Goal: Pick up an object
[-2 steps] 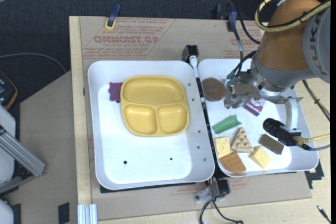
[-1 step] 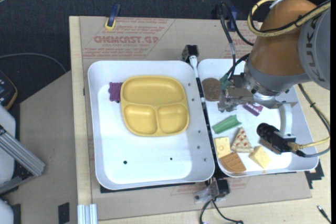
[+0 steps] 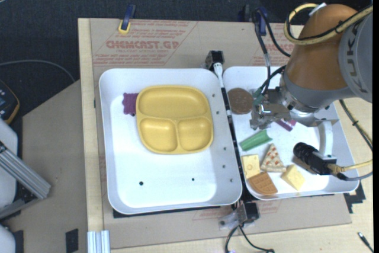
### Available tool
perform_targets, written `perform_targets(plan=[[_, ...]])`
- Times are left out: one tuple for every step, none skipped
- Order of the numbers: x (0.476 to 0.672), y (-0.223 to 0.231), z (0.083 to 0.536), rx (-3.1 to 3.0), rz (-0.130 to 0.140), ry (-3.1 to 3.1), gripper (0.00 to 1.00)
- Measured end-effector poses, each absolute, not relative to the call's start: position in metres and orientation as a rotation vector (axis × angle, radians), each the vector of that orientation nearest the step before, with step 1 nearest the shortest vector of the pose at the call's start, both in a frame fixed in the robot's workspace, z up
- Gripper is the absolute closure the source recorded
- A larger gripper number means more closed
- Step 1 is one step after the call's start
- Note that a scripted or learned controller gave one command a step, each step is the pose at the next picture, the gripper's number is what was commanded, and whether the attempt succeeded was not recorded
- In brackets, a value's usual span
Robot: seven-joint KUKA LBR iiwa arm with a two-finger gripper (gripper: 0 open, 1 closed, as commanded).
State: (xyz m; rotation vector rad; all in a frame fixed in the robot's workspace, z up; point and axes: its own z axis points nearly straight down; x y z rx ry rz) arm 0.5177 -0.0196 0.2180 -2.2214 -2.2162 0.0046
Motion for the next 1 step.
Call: perform_targets(plan=[[0.5228,-0.0174,0.2281,-2.222,-0.002,-2.223,1.00]])
